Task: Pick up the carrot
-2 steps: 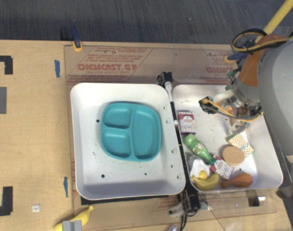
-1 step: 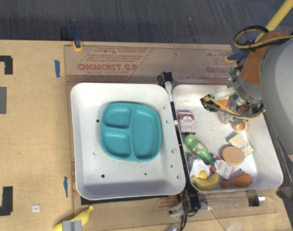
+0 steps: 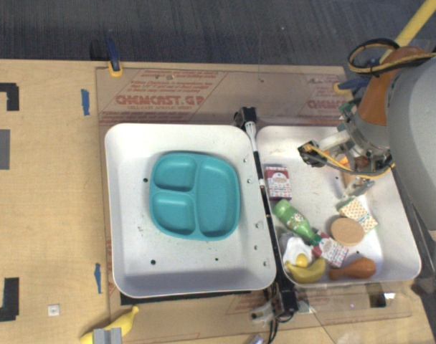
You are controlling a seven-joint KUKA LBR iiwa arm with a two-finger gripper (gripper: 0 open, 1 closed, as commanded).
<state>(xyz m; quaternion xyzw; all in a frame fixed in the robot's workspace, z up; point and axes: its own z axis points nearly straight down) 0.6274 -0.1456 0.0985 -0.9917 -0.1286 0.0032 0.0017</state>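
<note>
The carrot (image 3: 353, 267), a stubby orange-brown piece, lies on its side at the front right corner of the right bin (image 3: 315, 185). It touches nothing but a small patterned packet (image 3: 333, 252) at its left end. My gripper (image 3: 353, 180) hangs over the back right part of the same bin, well behind the carrot. A round tan disc (image 3: 346, 231) and a patterned packet (image 3: 358, 212) lie between the gripper and the carrot. Nothing shows as held in the gripper.
A yellow banana (image 3: 306, 269), a white lump (image 3: 297, 248), a green bottle (image 3: 295, 221) and a small red and white box (image 3: 277, 181) sit along the right bin's left side. The left bin (image 3: 125, 213) holds a teal divided plate (image 3: 196, 196).
</note>
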